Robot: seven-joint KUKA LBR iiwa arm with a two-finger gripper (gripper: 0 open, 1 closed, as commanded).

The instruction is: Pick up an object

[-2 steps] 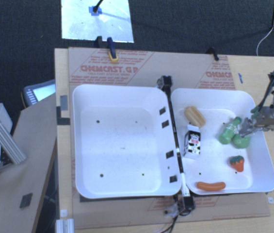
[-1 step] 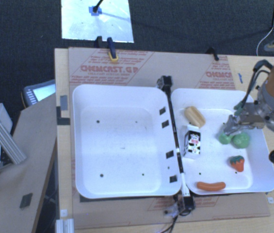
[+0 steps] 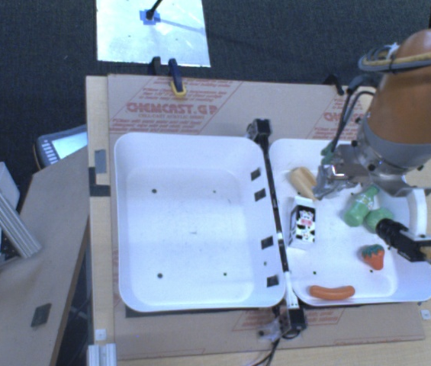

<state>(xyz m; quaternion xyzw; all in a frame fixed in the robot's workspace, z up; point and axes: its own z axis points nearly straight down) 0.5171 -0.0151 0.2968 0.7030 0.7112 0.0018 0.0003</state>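
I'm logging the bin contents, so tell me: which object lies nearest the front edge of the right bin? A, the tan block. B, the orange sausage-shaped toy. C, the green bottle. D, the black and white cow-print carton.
B: the orange sausage-shaped toy lies along the right bin's front wall, below the carton, the green bottle and the tan block.

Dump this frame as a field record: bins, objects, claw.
left bin: white, shallow
right bin: white, holds the objects
objects: tan block; cow-print carton; green piece; strawberry toy; orange sausage
claw: low over right bin, beside tan block
grasp: none visible
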